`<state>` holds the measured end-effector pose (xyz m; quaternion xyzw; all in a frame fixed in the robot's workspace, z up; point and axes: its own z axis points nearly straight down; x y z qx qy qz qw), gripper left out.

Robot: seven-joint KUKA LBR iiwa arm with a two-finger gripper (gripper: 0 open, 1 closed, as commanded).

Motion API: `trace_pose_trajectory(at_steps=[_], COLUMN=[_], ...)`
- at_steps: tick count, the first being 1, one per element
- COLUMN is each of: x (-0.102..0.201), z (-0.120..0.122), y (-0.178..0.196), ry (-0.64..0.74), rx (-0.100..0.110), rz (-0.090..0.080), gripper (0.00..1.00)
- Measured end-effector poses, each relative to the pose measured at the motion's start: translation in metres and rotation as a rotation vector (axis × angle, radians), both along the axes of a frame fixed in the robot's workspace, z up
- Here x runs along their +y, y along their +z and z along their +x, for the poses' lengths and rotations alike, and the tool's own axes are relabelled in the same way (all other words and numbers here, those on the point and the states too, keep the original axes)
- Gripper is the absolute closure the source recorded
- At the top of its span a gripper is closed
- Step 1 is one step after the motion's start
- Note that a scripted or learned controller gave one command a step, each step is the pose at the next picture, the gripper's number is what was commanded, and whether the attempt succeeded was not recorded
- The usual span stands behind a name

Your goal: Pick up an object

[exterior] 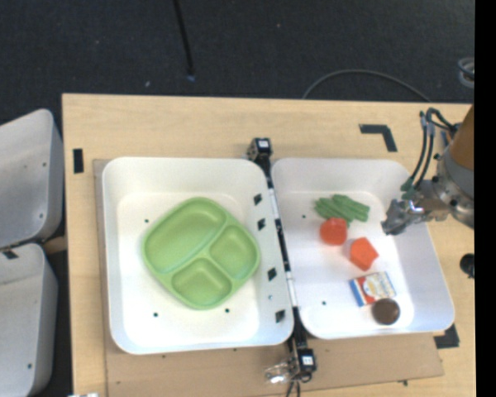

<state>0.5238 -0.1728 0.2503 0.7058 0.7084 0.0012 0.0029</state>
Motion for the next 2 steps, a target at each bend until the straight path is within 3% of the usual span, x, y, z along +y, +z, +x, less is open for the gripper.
trace_pose_trajectory(at_steps=[2], x=[0.116], z=[0.002], y=[0.003], ry=[0.004], rx=[0.002], rz=[0.003], gripper=[1.00])
